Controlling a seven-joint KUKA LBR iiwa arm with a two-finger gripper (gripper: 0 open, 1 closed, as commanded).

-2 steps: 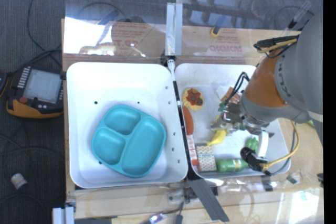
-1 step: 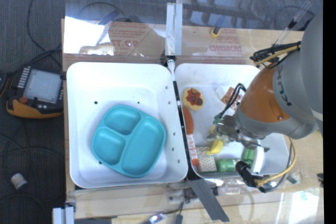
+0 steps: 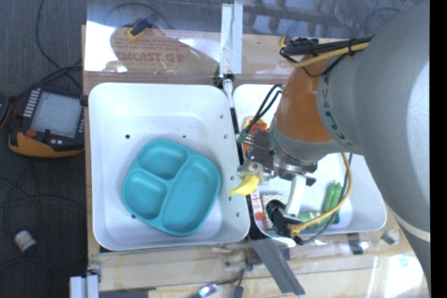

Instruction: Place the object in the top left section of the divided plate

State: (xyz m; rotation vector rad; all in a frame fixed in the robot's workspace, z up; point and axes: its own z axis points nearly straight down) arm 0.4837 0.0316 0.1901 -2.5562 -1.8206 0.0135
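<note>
Small yellow object (image 3: 244, 185), curved like a banana, low in the camera view at the shared wall between the two bins. Sits right under the gripper (image 3: 250, 169), touching it or very nearly so; cannot tell whether gripped or merely beside. Cannot tell the gripper's state either, open or closed, with the wrist in the way from above. Well apart from it to the left, a teal divided plate (image 3: 174, 200) with three sections, flat on the floor of the left bin (image 3: 112, 115), toward that bin's lower half and turned somewhat askew. Nothing yellow in the plate's top left section (image 3: 160, 157). Above the yellow object, the grey arm (image 3: 363, 101) with its orange band, reaching in from the right and covering much of the right bin (image 3: 367, 216). In that right bin, near its lower edge, a green object (image 3: 332, 196) just right of the wrist; a small orange-red object (image 3: 255, 126) up near the dividing wall; a flat red-and-white item (image 3: 256, 204) just below the yellow object. Beyond the bins, on the worktop (image 3: 174, 258), a brown cardboard sheet (image 3: 160, 52) with red lettering along the far side. Left of the worktop, on the grey carpet, a handheld unit (image 3: 49, 123) with a screen and an orange rim.
</note>
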